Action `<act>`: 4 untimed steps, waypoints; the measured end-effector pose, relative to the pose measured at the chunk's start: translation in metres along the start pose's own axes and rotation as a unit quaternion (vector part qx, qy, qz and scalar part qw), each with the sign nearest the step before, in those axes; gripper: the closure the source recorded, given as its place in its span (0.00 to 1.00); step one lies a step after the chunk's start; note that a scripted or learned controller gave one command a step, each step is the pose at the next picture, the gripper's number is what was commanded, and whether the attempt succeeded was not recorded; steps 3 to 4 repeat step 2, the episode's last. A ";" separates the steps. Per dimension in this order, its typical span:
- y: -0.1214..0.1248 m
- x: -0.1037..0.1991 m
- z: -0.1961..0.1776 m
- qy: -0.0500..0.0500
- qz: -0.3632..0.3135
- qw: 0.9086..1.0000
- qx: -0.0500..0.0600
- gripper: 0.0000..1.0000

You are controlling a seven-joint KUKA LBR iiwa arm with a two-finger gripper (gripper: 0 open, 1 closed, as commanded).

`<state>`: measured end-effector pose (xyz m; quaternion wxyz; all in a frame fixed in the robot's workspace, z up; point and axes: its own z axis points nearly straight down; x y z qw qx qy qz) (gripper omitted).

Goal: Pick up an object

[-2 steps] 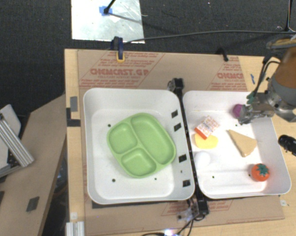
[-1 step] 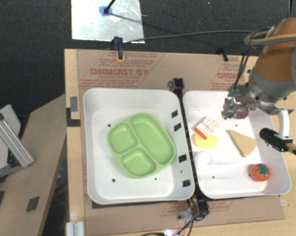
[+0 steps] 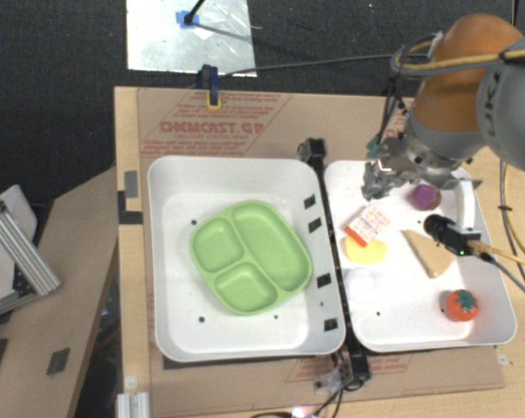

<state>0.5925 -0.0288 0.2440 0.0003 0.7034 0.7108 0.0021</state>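
- The gripper [image 3: 377,184] hangs over the far left corner of the right bin [image 3: 401,325], pointing down, w/ the grey arm [image 3: 471,94] coming in from the right side of the view.
- From this angle I cannot tell how far the gripper is open, and nothing is seen held in it.
- A small red-and-white packet [image 3: 367,225] lies on the bin floor just below the gripper in the view. It is tilted and apart from the gripper tip.
- A flat yellow piece [image 3: 367,252] lies directly in front of the packet and touches it or nearly touches it.
- A purple object [image 3: 425,197], maybe a small toy fruit (too small to be sure), sits near the far wall, to the right of the gripper.
- A tan wedge [image 3: 429,253] lies approx. in the middle of the right bin, well apart from the packet.
- An orange-red round fruit [image 3: 460,304] w/ a green top stands near the front right corner of the same bin.
- The left bin [image 3: 164,233] holds a green divided plate [image 3: 249,255] w/ three compartments. The plate lies flat and is turned at an angle.
- Both bins stand side by side on a brown cardboard sheet [image 3: 227,124] w/ red print.
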 end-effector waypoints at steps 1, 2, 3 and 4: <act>0.015 0.050 -0.004 0.000 0.000 1.000 0.000 1.00; 0.028 0.099 -0.003 -0.001 0.001 1.000 0.000 1.00; 0.028 0.099 -0.003 -0.001 0.001 1.000 0.000 1.00; 0.028 0.099 -0.003 -0.001 0.001 1.000 0.000 1.00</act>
